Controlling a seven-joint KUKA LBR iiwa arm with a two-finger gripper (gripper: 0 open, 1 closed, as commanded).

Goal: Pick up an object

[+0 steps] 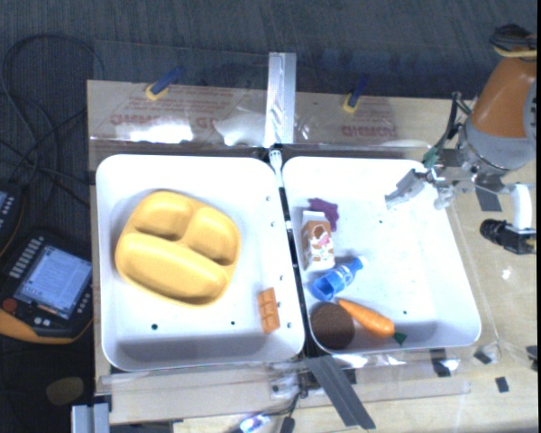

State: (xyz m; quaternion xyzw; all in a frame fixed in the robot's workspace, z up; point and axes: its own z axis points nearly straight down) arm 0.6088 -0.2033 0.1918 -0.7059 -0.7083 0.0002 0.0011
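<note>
Here, nothing has been picked up yet.

The gripper is seen at the top right of the right bin, above bare white floor; whether it is apart or together cannot be told, and nothing is seen in it; the things to pick lie well apart from it, by the bin's left wall: a purple bit, a packet, a blue bottle, a carrot, a brown ball; a big yellow lump and an orange block lie in the left bin; the reaching step is judged to be in hand; next, the gripper should be moved left over one thing, then lowered.
</note>
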